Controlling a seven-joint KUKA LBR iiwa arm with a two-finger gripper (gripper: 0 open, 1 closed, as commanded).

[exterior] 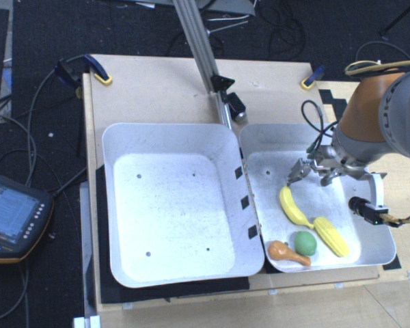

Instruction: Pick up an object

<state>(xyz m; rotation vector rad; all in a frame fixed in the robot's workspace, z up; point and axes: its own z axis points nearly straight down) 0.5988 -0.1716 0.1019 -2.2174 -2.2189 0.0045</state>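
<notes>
The right bin (pixel 273 161) holds a yellow banana (pixel 293 208), a yellow corn cob (pixel 331 236), a green ball (pixel 304 243) and an orange pear-shaped toy (pixel 287 252), all grouped near its front. My gripper (pixel 309 174) hangs over the bin's middle right, just behind and to the right of the banana's upper end. Its fingers are spread apart with nothing between them. The grey arm with its orange band (pixel 365 111) comes in from the right.
The left bin (pixel 171 200) lies beside the right one. A slanted metal pole (pixel 201 43) rises from behind the bins. Yellow clamps (pixel 102 78) sit at the bench's back corners. A pendant (pixel 14 214) lies on the floor at left.
</notes>
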